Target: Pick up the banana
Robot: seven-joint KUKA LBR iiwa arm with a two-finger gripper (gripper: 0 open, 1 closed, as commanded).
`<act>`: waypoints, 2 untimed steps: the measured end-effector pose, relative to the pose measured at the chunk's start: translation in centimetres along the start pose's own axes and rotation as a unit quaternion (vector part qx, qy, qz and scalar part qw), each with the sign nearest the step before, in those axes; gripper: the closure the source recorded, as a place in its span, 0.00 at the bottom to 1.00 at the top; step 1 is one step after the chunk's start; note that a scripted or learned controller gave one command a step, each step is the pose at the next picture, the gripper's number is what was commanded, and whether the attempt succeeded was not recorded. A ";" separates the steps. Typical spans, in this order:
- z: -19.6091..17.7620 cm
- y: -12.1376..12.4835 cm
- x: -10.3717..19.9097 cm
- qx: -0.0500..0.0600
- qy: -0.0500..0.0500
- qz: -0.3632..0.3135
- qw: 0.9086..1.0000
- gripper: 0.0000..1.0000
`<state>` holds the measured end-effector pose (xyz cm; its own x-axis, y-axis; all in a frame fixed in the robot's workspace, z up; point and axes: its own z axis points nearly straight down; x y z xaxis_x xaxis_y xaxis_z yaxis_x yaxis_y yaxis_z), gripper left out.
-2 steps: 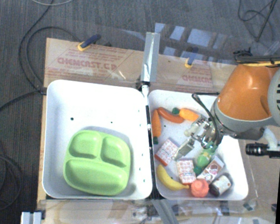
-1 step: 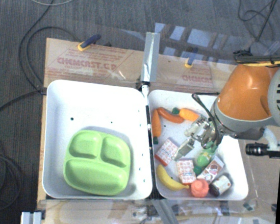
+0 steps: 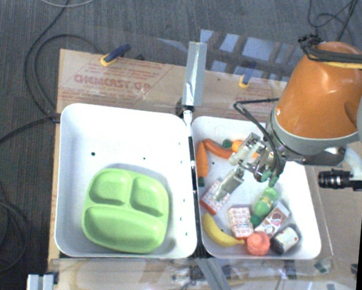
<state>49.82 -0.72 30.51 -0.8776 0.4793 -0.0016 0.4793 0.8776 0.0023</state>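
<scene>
From my remote station, I saw the gripper (image 3: 246, 160) hanging above the right bin (image 3: 311, 214), its claw released and holding nothing. The banana (image 3: 218, 233) lay near the bin's front wall, beside a red tomato (image 3: 258, 243).

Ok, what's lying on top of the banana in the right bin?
A small red-and-white packet overlaps the banana at its upper edge; the banana's far end is covered by a red-orange toy.
</scene>
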 end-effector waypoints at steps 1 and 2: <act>12.2 4.8 4.4 0.001 0.002 -0.133 0.991 0.00; 7.5 -5.1 -1.2 0.001 0.000 -0.313 0.950 0.00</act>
<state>48.46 -5.74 22.97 -0.9905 -0.1372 -0.0018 -0.1372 0.9905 -0.0001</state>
